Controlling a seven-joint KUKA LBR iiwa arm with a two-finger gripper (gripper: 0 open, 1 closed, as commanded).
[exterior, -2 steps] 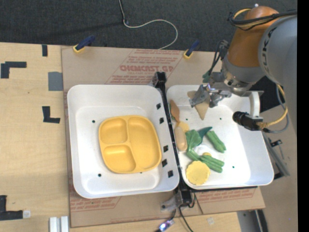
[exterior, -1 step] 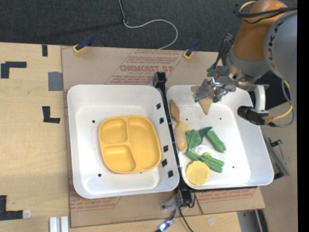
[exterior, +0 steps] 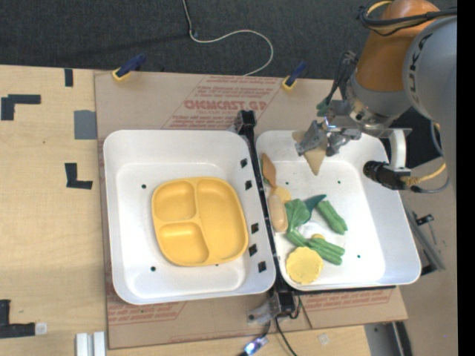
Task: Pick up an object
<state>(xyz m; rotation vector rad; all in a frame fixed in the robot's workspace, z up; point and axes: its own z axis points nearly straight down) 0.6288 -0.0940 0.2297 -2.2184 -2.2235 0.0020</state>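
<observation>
At the near edge of the right bin [exterior: 386, 262], a round yellow slice [exterior: 303, 265] is lying, with green pods [exterior: 318, 227] piled just beyond it toward the bin's middle. Along that bin's left wall, pale tan pieces [exterior: 276, 202] are resting in a line. The left bin [exterior: 122, 199] is holding a yellow divided tray [exterior: 199, 221] at its centre. Farther back, the arm [exterior: 401, 47] is reaching in from the right, and its gripper [exterior: 320, 143] is hanging over the right bin's far edge, its fingers gripping a tan wedge [exterior: 315, 160] that is pointing downward.
</observation>
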